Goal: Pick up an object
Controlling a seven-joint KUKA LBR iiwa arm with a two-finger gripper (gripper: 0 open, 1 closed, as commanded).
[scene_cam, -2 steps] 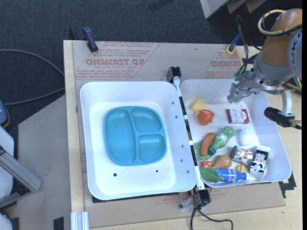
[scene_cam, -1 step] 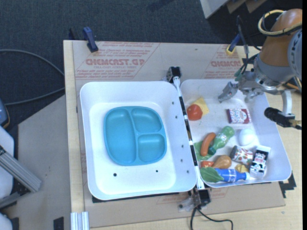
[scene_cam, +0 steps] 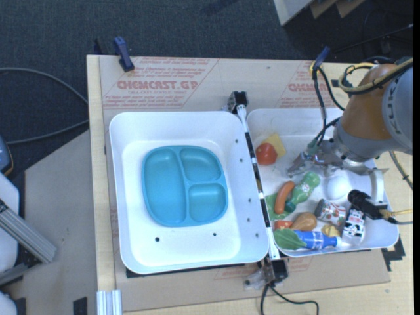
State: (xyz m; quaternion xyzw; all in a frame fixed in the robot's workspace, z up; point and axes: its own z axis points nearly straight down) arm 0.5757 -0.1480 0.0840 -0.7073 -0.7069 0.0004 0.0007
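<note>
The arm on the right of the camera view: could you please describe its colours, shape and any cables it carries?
The arm is rounded and grey, with a broad orange band above the wrist. Below the band sits a grey metallic wrist section, ending in the gripper, whose fingers are thin and dark metallic grey. Black cables loop along the arm's left side. I can make out no markings.
</note>
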